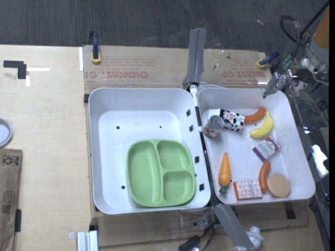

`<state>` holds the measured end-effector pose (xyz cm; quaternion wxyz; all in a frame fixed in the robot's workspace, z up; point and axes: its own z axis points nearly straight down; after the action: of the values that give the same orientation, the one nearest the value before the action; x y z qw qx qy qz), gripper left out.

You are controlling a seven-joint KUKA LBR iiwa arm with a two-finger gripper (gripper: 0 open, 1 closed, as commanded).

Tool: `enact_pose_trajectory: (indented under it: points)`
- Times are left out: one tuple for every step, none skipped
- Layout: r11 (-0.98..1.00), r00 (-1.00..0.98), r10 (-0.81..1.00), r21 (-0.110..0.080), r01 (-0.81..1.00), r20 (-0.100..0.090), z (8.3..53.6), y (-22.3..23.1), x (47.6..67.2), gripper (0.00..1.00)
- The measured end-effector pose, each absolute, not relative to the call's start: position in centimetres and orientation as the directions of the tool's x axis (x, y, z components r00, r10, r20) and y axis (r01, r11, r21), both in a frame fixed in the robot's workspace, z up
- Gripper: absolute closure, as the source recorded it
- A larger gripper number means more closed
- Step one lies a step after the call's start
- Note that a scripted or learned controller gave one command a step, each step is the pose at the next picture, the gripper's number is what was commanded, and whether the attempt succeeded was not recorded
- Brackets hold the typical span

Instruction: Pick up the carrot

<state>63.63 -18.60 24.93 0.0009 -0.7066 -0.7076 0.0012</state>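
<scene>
— Claw (276, 83) of mine sits up at the two o'clock corner of the right bin (298, 140), over the rim and well apart from anything I could grab. Whether it is wide or narrow I cannot tell; it is too small and cluttered with cable up there.

— And the carrot?

— Carrot (224, 170) lies in the right bin, down toward seven o'clock, close to the wall shared with the left bin (104, 140). Its thick orange end points to twelve and its green tip to six. Just beside the tip, at four o'clock from it, is a red snack box (247, 189). Farther right stand a sausage (264, 175) and a round cookie (279, 185). Up at twelve from the carrot rests a small can (213, 126), with a milk carton (232, 119), a banana (263, 126) and an orange pepper (255, 115) beyond.

— So which step is this?

— By my reckoning the approach has not begun; nothing is gripped. Next I should travel across the bin toward seven o'clock, stop above the carrot's middle, turn so I close across its narrow width, then descend. The wall and the snack box leave little room for me.

— The green plate (160, 172)?

— Left bin, not my concern.
</scene>
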Motion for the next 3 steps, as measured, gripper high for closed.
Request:
enact_pose_trajectory:
  points:
    - [0.054,-0.054,0.999,-0.003,0.999,0.0,18.6,-11.4,60.4,0.0]
    - [0.16,-0.16,0.987,0.003,0.987,-0.004,11.6,-11.9,60.5,0.0]
    - [0.476,-0.476,0.88,0.0,0.88,0.0,19.2,-5.8,56.5,0.0]
